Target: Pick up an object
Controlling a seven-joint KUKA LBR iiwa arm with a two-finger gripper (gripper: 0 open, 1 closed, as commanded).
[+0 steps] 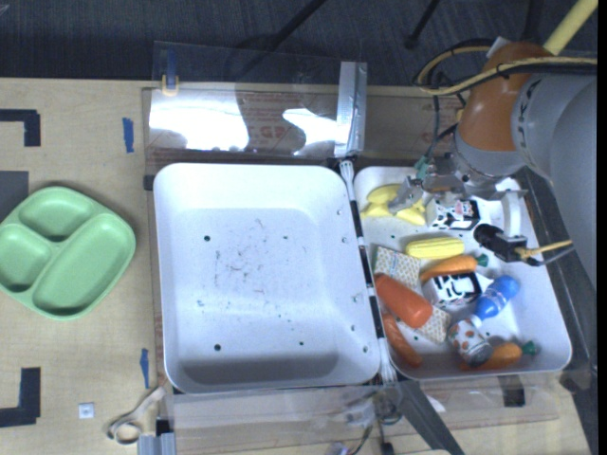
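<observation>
The right bin (555, 325) holds a crowd of small things. At its back lie a yellow banana-like piece (379, 200) and a second yellow piece (413, 217), with a black-and-white item (457, 214) beside them. Further forward are a yellow corn cob (434, 247), an orange piece (451, 265), a white-and-black cup (457, 290), a blue bottle (496, 297), a big orange-red vegetable (403, 302), a small can (469, 339) and a carrot (505, 352). My gripper (420, 186) hangs low over the bin's back, right by the yellow pieces. Nothing is visibly held.
The left bin (180, 197) sits beside the right one, the two sharing a raised rim. A green divided plate (66, 249) rests on the bench at far left. A clear panel (247, 121) stands behind the left bin. The arm's grey body covers the upper right.
</observation>
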